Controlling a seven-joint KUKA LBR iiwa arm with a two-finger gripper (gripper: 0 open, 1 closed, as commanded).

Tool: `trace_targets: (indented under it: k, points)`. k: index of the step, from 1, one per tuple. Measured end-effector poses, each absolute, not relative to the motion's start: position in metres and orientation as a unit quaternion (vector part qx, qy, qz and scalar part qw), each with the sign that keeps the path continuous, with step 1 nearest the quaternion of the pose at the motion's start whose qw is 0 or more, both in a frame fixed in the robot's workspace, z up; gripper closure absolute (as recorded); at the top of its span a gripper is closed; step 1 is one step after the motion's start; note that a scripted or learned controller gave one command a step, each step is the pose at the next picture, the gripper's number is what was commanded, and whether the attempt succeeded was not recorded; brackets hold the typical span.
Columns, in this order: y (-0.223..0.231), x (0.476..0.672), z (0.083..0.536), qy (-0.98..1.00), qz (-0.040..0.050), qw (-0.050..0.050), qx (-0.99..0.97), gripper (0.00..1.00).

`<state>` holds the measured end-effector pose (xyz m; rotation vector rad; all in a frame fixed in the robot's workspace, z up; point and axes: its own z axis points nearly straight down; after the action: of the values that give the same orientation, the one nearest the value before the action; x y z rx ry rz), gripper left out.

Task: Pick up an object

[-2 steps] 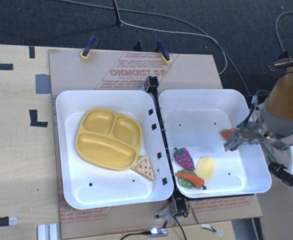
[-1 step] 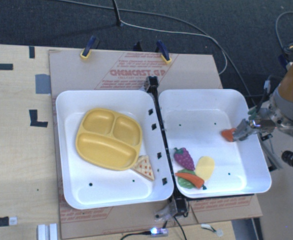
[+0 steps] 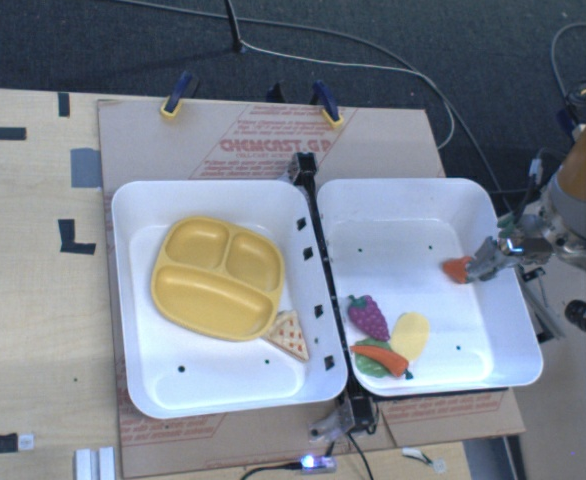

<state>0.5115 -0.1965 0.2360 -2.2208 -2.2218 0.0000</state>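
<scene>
Two white bins (image 3: 403, 193) sit side by side. We see the gripper (image 3: 493, 255) at the right bin's right edge, clamped on an orange toy (image 3: 457, 268) that juts leftward.

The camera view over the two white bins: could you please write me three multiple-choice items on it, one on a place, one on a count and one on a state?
1. Where does the yellow plastic divided plate lie?
A. in the left white bin
B. in the right white bin
C. on the cardboard

2. How many compartments does that plate have?
A. two
B. three
C. five

3. How does the small orange-red toy piece stand to the gripper?
A. far away in the other bin
B. right at its tip, near the right white bin's right wall
C. under the plate

Answers: 1 A, the plate fills much of the left white bin. 2 B, two small sections above one long one. 3 B, the piece sits against the gripper's end.
</scene>
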Motion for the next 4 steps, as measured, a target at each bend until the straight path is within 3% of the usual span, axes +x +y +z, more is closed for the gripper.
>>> trace_targets:
  k: [4]
  points:
    - [0.001, 0.563, 0.228, -0.708, 0.0000, 0.000, -0.706, 1.00]
